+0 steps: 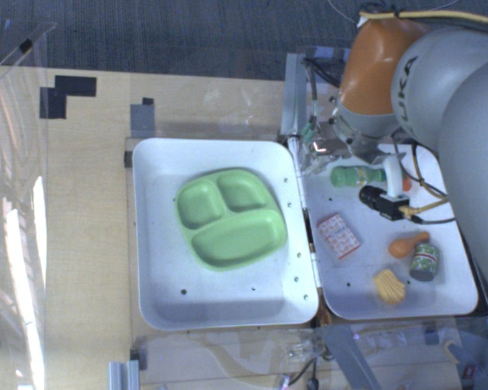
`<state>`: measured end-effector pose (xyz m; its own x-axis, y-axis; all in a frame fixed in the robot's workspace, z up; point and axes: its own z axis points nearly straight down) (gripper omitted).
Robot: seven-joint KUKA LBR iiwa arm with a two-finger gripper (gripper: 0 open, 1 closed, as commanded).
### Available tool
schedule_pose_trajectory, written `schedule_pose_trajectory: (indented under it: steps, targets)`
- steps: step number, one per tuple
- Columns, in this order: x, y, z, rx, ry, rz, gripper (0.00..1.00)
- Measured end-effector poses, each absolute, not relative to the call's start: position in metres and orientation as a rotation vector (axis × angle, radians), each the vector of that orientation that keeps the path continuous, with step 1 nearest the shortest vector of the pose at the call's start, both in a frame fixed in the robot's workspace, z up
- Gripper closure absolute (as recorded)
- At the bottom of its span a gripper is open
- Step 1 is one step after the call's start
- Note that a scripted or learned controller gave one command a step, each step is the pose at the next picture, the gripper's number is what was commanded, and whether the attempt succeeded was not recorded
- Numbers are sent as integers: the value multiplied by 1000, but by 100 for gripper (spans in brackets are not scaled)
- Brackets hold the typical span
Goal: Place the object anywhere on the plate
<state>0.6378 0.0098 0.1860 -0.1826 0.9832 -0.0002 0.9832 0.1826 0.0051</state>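
A green divided plate [228, 218] lies in the left white bin [159, 299], with nothing on it. My gripper [317, 147] is low over the far left corner of the right bin [447, 299], under the orange-banded wrist. A green bottle [354, 175] lies on its side just to the right of the gripper, apparently not between the fingers. A pink patterned packet [339, 236] lies flat near the middle of the right bin.
Toward the right bin's front right are an orange piece [407, 245], a small green can [424, 262] and a yellow ridged item [389, 286]. The wall between the two bins [305, 218] runs just left of the gripper.
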Motion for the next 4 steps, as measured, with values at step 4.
schedule_pose_trajectory:
  steps: [4]
  targets:
    - [636, -73, 211, 1905, 2489, 6, 100]
